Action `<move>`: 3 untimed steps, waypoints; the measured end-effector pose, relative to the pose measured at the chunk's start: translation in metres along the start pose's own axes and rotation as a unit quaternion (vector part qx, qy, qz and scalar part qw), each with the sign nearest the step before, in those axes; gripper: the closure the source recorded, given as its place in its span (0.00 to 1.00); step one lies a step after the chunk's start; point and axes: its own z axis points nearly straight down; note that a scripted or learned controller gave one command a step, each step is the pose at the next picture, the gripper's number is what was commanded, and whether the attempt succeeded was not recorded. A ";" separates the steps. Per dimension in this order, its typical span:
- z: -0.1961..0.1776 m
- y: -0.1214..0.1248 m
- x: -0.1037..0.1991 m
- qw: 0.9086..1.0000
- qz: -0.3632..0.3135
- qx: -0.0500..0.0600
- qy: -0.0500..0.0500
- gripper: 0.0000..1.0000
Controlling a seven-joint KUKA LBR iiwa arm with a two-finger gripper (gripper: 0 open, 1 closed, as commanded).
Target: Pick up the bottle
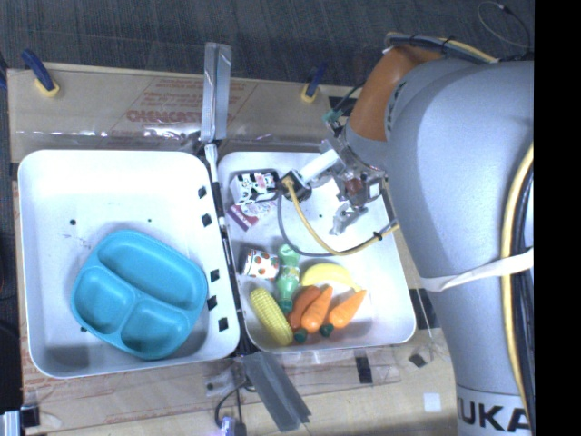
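The bottle (pixel 288 276) is small and green. It lies in the right bin (pixel 390 271), near the bin's front, between a corn cob and a yellow fruit. My gripper (pixel 349 205) hangs over the back half of the same bin, up and to the right of the bottle and apart from it. I see nothing held in it. A yellow cable loops below the wrist.
Around the bottle lie a corn cob (pixel 270 316), two carrots (pixel 313 307), a yellow fruit (pixel 329 274) and a small white and red toy (pixel 260 263). A black and white box (pixel 256 187) sits at the back left. The left bin (pixel 54 180) holds a blue divided plate (pixel 138 293).
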 end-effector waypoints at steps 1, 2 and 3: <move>-0.042 0.045 -0.057 0.998 -0.058 -0.001 0.002 0.00; 0.043 -0.020 -0.068 1.000 -0.018 -0.002 0.004 0.00; -0.010 0.011 -0.151 1.000 0.002 0.000 0.002 0.00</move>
